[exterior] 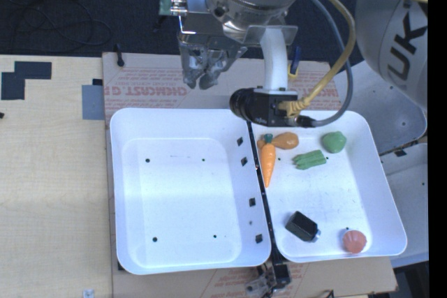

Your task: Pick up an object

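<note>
The right bin holds several objects. An orange carrot lies against the divider, with an orange lump touching its top. A green oblong piece and a green rounded piece sit near the back. A black block and a reddish ball lie near the front. My gripper hangs high over the back edge of the left bin, well away from every object. It looks shut, and nothing is between its fingers.
A black cylindrical fitting with yellow and grey cables sits at the back of the divider between the bins. The arm's grey body fills the upper right. Cardboard lies under the bins and pale bench surface stretches to the left.
</note>
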Controlling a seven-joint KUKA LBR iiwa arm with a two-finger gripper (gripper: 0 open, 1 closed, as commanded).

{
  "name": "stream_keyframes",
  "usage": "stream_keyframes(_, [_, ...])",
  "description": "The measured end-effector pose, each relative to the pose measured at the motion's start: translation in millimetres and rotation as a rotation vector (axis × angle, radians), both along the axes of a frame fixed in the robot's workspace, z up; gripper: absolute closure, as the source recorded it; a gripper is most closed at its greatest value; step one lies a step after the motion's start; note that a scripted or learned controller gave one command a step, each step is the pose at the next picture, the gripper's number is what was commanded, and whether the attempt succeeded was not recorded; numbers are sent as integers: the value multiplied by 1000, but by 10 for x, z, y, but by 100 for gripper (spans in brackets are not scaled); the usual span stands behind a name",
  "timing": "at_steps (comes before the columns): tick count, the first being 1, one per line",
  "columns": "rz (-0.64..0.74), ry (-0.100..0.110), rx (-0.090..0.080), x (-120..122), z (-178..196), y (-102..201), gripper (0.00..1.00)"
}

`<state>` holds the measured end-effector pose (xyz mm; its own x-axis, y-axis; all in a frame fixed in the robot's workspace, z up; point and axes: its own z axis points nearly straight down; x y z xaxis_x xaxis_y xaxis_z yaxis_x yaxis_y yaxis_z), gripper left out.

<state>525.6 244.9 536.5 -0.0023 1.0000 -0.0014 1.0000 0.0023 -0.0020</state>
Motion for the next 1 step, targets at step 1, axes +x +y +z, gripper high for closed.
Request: stream_keyframes(1, [-6,15,-7,-103,-1250,-31,100])
